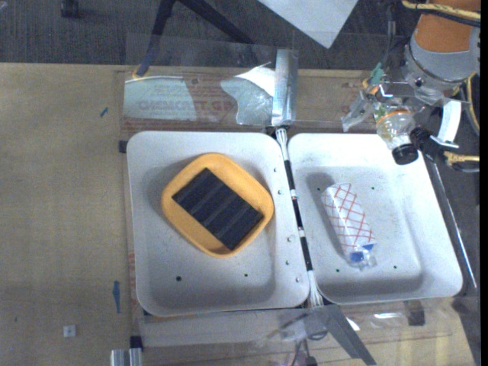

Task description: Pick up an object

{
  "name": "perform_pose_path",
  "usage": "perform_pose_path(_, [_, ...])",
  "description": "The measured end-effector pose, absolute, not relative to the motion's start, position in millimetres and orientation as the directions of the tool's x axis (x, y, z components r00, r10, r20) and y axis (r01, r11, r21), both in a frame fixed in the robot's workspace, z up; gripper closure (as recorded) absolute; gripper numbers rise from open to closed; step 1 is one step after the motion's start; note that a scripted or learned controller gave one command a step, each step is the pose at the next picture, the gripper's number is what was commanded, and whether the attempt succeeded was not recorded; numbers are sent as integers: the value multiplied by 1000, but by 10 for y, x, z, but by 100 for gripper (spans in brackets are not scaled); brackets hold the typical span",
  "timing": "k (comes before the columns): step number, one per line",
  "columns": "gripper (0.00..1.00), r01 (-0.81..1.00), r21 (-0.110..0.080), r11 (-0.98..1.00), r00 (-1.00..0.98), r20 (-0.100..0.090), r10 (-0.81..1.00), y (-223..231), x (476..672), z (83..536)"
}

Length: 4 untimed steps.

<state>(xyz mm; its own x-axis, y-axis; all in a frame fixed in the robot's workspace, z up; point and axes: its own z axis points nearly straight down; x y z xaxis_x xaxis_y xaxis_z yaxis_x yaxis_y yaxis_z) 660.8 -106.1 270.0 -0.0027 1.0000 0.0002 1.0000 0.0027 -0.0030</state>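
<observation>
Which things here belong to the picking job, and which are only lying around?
Job: yellow pad with dark panel in the left bin; white packet with red lattice in the right bin; gripper.

Lying about: clear plastic sheet; chair base; white paper.

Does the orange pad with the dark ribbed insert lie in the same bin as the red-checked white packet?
No: the orange pad lies in the left bin, the packet in the right bin.
</observation>
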Motion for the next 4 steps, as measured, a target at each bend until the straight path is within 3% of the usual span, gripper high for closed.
perform_pose_path(1, [0, 996, -1, 84, -84, 0, 997, -971, 6382, 1440])
perform_pose_path(2, [0, 968, 2, 250, -250, -1, 968, -1052, 6054, 991])
perform_pose_path(3, [100, 970, 6, 244, -244, -3, 970, -1080, 6058, 1091])
perform_pose_path(4, [100, 909, 4, 417, -417, -4, 909, -1532, 6224, 1487])
